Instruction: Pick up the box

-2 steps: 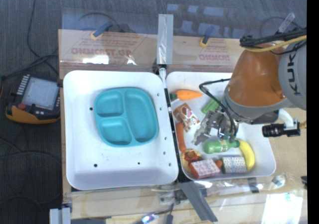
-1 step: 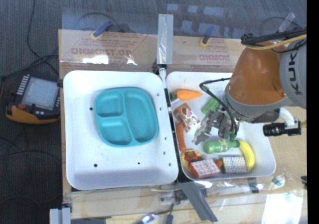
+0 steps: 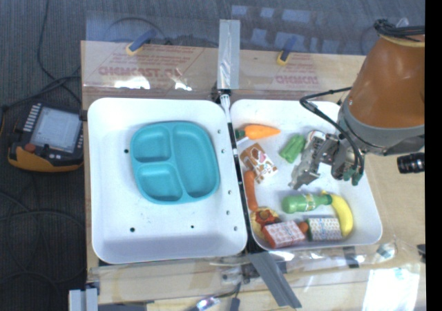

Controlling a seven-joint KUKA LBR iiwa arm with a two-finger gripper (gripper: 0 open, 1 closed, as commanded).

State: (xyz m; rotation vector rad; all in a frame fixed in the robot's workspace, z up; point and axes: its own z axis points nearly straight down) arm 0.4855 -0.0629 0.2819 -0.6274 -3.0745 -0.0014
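Box (image 3: 259,162): small, patterned brown/white, lies tilted in the right bin's left half, just below the carrot and just right of the centre divider. Nothing touches it from above.
Gripper (image 3: 309,164): hangs over the middle of the right bin, right of the box and apart from it, just above the green bottle. Fingers (image 3: 302,177) point down-left; they look slightly parted with nothing between them.
Arm (image 3: 387,92): orange band and grey wrist reach in from the right, over the right bin's far right corner.
Right bin (image 3: 366,230): white, shallow, cluttered.
Carrot (image 3: 261,132): top left of the right bin, lying sideways.
Green pepper (image 3: 292,147): right of the carrot, just left of the gripper.
Green bottle (image 3: 304,202): lying flat, below the gripper, touching the banana.
Banana (image 3: 342,213): curved, near the right wall, lower part.
Red pack (image 3: 283,233): front edge of the right bin, beside a speckled pack (image 3: 323,228).
Left bin (image 3: 110,233): white, holds a blue tray.
Blue tray (image 3: 174,161): three compartments, centred in the left bin.
Pendant (image 3: 47,137): on the floor, left of the bench, orange-edged with a screen.
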